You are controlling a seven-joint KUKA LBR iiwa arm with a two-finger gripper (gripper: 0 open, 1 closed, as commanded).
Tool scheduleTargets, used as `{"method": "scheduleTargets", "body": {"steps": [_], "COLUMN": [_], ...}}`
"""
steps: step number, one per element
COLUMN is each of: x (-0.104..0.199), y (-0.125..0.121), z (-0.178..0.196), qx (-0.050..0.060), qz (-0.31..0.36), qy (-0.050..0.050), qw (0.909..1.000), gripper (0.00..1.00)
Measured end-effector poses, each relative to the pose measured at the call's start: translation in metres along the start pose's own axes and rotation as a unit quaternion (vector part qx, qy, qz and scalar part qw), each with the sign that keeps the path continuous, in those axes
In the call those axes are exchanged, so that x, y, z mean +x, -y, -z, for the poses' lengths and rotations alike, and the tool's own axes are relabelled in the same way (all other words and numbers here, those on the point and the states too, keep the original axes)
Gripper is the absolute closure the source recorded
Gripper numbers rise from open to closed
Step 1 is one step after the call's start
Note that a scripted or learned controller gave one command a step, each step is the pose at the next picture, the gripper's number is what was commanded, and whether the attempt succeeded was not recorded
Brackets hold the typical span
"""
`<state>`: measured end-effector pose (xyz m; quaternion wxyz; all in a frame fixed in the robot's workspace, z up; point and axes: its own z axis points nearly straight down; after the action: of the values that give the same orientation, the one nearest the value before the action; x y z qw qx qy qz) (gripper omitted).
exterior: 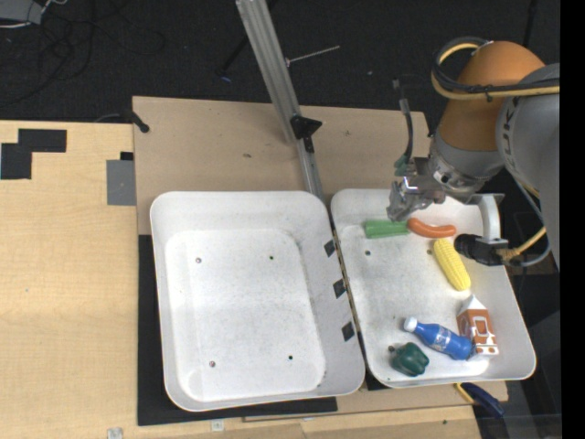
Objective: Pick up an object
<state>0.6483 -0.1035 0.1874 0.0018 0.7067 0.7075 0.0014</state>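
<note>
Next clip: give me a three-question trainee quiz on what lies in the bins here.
1. True or false: the corn cob lies in the right bin.
2. Which item is nearest the gripper? A) blue bottle B) green block C) dark green pepper
3. Fill in: the orange sausage lies just to the ____ of the green block in the camera view.

Key: 1 true; 2 B; 3 right.

Near my white right bin's [512, 311] yellow corn [452, 263]: orange hot dog [430, 229], green block [385, 230], blue bottle [440, 337].
</note>
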Motion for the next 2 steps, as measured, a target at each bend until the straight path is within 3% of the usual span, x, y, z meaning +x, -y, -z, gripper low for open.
{"method": "scheduleTargets", "body": {"steps": [2], "x": [-0.006], "y": [-0.007], "z": [0.08], "qx": [0.001], "qz": [0.001], "qy": [0.0], "qw": [1.0], "gripper": [1.0]}}
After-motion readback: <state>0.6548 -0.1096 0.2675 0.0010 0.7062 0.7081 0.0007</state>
